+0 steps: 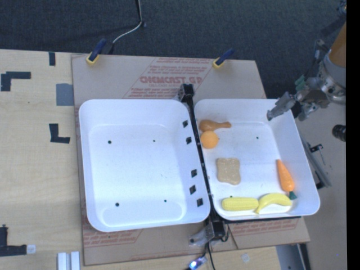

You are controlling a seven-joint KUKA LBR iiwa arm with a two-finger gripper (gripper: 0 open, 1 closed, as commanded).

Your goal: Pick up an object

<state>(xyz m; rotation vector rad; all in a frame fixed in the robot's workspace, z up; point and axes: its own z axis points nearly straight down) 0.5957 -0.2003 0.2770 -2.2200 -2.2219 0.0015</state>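
The right bin (256, 108) holds several toy foods. An orange drumstick (214, 125) and an orange ball (209, 140) lie by its left wall. A tan bread slice (228, 171) sits in the middle, with a carrot (285, 175) at the right wall. A yellow corn cob (239, 204) and a banana (274, 202) lie along the front. My gripper (291, 109) hangs above the bin's back right corner, open, with nothing between its fingers. It is well apart from all the foods.
The left bin (90, 151) stands beside the right one, joined by a black divider (193, 151). Both rest on a brown board (169, 75) held by two clamps. A cable (132, 27) runs off at the back.
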